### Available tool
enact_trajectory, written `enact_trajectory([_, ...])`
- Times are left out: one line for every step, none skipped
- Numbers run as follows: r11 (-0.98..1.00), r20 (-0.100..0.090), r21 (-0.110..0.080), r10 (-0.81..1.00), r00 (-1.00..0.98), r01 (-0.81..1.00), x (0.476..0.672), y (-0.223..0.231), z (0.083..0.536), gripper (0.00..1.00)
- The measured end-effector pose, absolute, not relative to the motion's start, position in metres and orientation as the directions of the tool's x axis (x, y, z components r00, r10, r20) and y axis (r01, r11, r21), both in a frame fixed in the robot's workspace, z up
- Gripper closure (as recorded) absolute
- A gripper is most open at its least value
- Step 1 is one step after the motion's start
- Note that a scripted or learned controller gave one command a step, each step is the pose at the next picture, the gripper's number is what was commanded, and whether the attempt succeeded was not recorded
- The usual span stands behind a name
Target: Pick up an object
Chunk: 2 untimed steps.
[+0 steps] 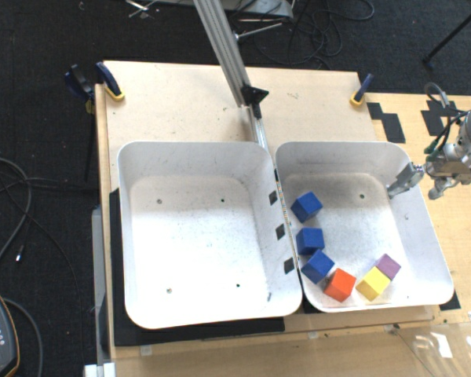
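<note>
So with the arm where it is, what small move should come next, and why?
Probably swing the gripper left and a little toward the near edge, over the right bin. It sits at that bin's far right rim with nothing between its fingers, while the cubes cluster lower down: three blue cubes, an orange cube, a yellow cube and a purple cube.

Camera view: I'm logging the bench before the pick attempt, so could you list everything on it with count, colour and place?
Blue cubes: three, blue, right bin, left side in a column.
Orange cube: one, orange, right bin, near edge.
Yellow cube: one, yellow, beside the orange one.
Purple cube: one, purple, touching the yellow one.
Bins: two, white, side by side.
Clamps: two, blue-yellow, bench's far corners.
Gripper: one, grey, at right bin's far-right rim.
</note>
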<state>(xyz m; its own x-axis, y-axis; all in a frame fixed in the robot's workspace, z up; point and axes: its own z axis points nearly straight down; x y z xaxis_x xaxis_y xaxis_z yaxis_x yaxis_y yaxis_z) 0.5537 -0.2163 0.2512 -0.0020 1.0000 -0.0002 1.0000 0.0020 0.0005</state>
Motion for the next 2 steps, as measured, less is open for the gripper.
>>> enact_trajectory([0.01, 0.004, -0.005, 1.0, -0.01, 1.0, 0.555, -0.095, 0.169, 0.0])
enact_trajectory([0.0, -0.001, -0.001, 1.0, 0.0, 1.0, 0.617, -0.137, 0.106, 0.0])
